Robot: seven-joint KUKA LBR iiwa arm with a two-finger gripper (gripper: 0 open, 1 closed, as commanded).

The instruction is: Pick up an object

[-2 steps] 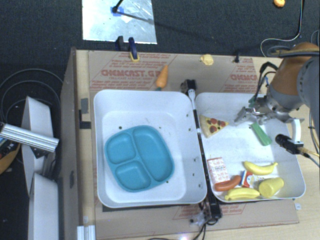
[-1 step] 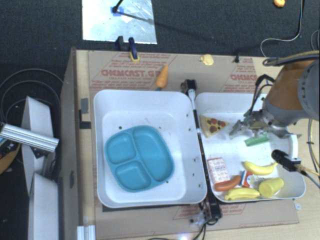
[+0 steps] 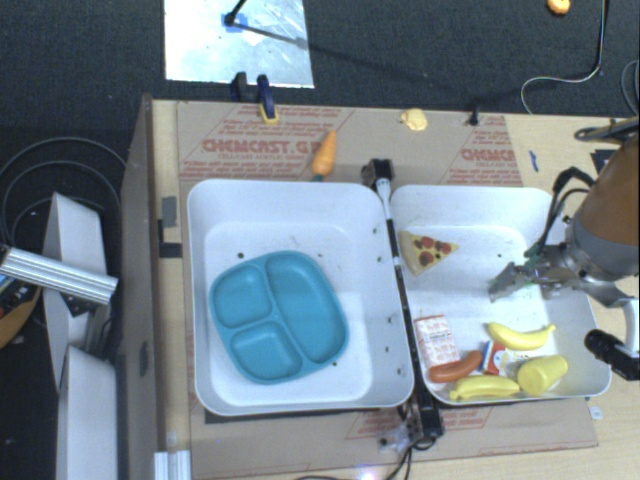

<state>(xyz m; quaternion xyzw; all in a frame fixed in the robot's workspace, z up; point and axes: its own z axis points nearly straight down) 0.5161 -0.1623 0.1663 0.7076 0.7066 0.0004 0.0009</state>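
My gripper point(image 3: 508, 282) hangs low over the middle of the right bin point(image 3: 470, 208), on the arm that comes in from the right. Nothing shows in its grasp. A pizza slice point(image 3: 428, 251) lies to its upper left. Just below it lies a banana point(image 3: 518, 335). Along the bin's front edge are a red-and-white carton point(image 3: 435, 338), a sausage point(image 3: 455, 369), a second banana point(image 3: 485, 388) and a yellow pear-like fruit point(image 3: 543, 373). A small red and blue item point(image 3: 493, 358) sits among them.
The left bin point(image 3: 200, 268) holds a blue divided plate point(image 3: 278, 315). A toy carrot point(image 3: 323, 154) and a small yellow piece point(image 3: 414, 120) lie on the cardboard behind the bins. Bare bin floor lies between the pizza slice and my gripper.
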